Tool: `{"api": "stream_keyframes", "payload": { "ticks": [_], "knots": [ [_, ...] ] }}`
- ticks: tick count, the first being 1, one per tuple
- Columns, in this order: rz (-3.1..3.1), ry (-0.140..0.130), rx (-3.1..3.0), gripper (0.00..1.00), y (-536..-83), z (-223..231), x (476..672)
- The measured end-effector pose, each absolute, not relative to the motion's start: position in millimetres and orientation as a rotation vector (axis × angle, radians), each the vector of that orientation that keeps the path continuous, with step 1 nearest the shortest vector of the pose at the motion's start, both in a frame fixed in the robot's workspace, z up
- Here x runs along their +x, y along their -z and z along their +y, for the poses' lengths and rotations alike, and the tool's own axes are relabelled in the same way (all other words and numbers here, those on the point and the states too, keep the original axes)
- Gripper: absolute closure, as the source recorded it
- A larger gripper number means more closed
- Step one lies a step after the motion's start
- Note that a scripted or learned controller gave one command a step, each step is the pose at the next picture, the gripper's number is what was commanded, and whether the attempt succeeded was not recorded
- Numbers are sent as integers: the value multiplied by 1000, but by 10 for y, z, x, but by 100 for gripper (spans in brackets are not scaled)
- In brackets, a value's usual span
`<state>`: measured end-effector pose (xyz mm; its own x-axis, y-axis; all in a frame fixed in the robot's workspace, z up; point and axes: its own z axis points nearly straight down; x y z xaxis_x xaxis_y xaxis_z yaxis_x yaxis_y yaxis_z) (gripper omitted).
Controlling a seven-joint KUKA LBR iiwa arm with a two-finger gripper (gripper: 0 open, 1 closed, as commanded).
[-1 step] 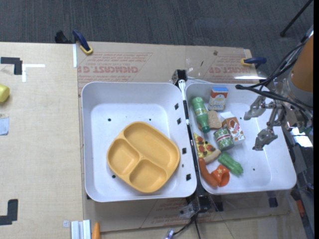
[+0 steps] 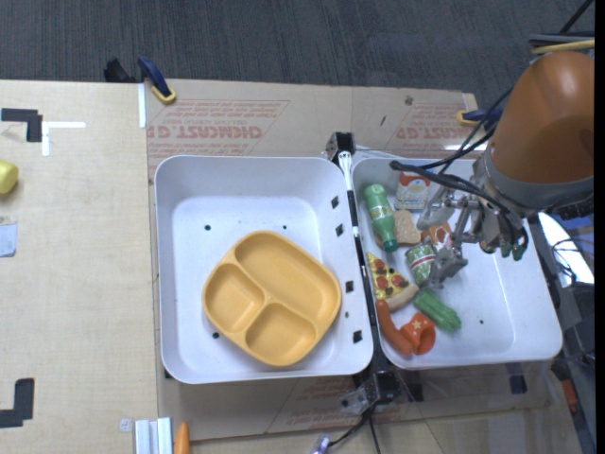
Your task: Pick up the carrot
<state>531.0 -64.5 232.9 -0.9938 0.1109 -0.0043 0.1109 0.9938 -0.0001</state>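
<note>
Pale wooden worktop (image 2: 76,282) across the left, and beyond its far edge a dark grey ribbed floor (image 2: 284,17). A sheet of brown printed cardboard (image 2: 284,121) lies under the two shallow white bins, with a blue-and-yellow clamp (image 2: 156,78) at its far left corner. Black tape marks sit on the wood, and a small yellow object (image 2: 6,177) is cut off at the left edge, so there is no telling what it is.

Left white bin (image 2: 180,339): one yellow-orange plastic plate with three compartments (image 2: 272,297), lying at a slant.

Right white bin (image 2: 529,329): crowded along its left side. A green plastic bottle (image 2: 381,216) lies near the dividing wall, a small white carton with red print (image 2: 412,190) at the far end, a toy pizza slice (image 2: 388,283) below the bottle. The orange toy carrot (image 2: 391,328) lies along the near left of this bin, just beside the wall, touching a small red toy piece (image 2: 421,334). A green cucumber-shaped toy (image 2: 437,309) rests just above that.

The grey arm with its orange dome (image 2: 553,121) comes in from the right, cables trailing. The hand (image 2: 444,253) sits low over the clutter in the bin's middle, well up from the carrot. Its metal parts blend with a green-labelled can (image 2: 422,263) beneath, and whether it is wide, narrow or gripping anything, I cannot tell.
</note>
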Motion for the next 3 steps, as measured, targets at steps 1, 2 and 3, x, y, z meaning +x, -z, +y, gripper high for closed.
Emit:
{"api": "stream_keyframes", "payload": {
  "ticks": [1, 2, 3],
  "knots": [
    [3125, 0, 287, 0, -1919, -133, 5176],
    [3127, -1, 258, 0, -1919, 749, 5233],
    [3141, 0, 18, 0, -1033, 1883, 4783]
  ]
}}
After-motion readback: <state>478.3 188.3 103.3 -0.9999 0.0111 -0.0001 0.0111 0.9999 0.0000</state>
